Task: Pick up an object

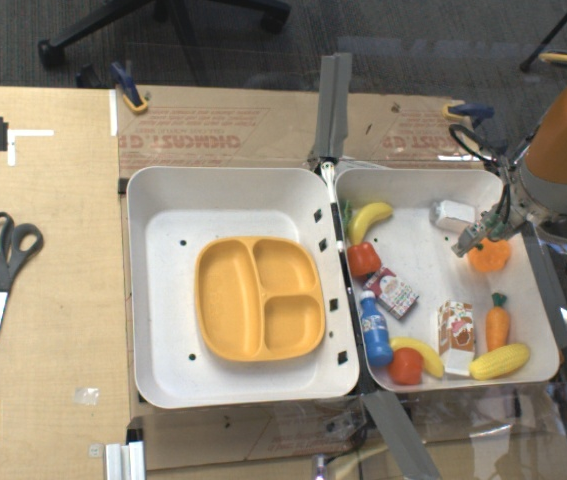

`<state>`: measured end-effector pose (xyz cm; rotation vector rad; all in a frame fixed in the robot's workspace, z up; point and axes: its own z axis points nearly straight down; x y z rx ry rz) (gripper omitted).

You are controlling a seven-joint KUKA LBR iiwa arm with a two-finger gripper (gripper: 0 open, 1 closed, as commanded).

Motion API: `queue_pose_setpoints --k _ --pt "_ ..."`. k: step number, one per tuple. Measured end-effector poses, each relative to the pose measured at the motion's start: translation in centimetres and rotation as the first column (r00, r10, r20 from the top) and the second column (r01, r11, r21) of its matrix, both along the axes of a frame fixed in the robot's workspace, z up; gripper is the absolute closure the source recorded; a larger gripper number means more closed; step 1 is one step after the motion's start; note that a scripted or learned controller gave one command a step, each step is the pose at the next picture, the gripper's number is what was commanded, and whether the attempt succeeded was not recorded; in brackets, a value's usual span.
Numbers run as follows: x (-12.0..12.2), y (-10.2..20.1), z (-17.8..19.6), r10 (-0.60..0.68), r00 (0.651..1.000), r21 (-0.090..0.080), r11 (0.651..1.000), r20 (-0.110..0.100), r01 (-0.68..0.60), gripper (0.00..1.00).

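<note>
Broadly, item by item, largest first. Pale wooden counter (53, 298): carries two shallow white plastic bins side by side. Left white bin (153, 268): holds one yellow three-compartment plastic tray (260, 297). Right white bin (433, 268): holds assorted toy foods. Grey arm with an orange band (563, 138): reaches in from the right. End effector (473, 238): low over the far right of the right bin, just beside a small orange round toy fruit (490, 256); how far it is open cannot be told, and nothing is seen in its grip. Yellow plastic banana (368, 218): far left corner. Yellow toy corn cob (499, 361): near right corner. Blue plastic bottle (373, 330): along the left wall. Small orange toy carrot (498, 326): above the corn. The orange fruit looks the likely pick: probably light, stiff, smooth and apt to roll; take it across its widest middle.
</note>
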<state>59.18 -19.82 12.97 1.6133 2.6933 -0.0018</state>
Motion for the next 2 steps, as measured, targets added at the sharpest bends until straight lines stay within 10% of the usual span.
queue_pose_setpoints --k 1,2 --pt "-0.3 11.6 6.2 -0.081 0.997 0.001 0.997 0.0 0.081 1.0" --pt "-2.3 4.9 3.7 0.371 0.929 0.0 0.929 0.0 -0.371 1.0"
